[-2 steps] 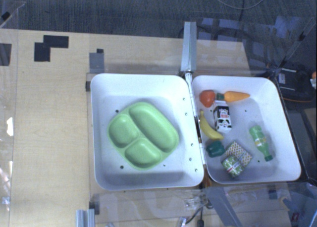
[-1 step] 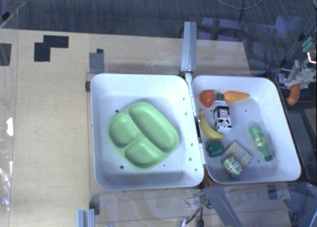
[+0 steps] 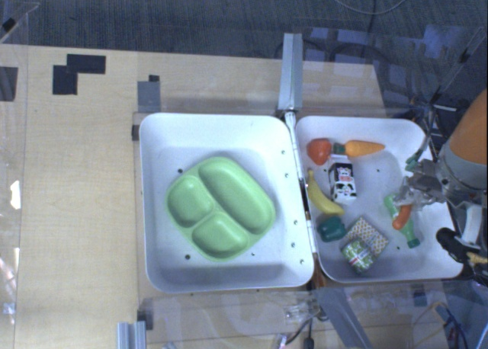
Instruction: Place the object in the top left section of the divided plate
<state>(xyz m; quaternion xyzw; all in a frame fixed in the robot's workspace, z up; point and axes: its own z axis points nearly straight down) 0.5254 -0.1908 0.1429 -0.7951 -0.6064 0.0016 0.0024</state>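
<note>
The green divided plate lies in the left bin, with three sections and nothing in them. My gripper hangs low over the right side of the right bin, far from the plate. A small orange piece with teal bits beside it lies right under the gripper; I cannot tell whether it is held. Also in the right bin are a red tomato, a carrot, a black-and-white carton, a banana, a dark green pepper, a patterned box and a can.
A metal divider runs between the two bins at the back. The grey arm with its orange band comes in over the right bin's right rim. Cables lie on the dark floor behind the bench.
</note>
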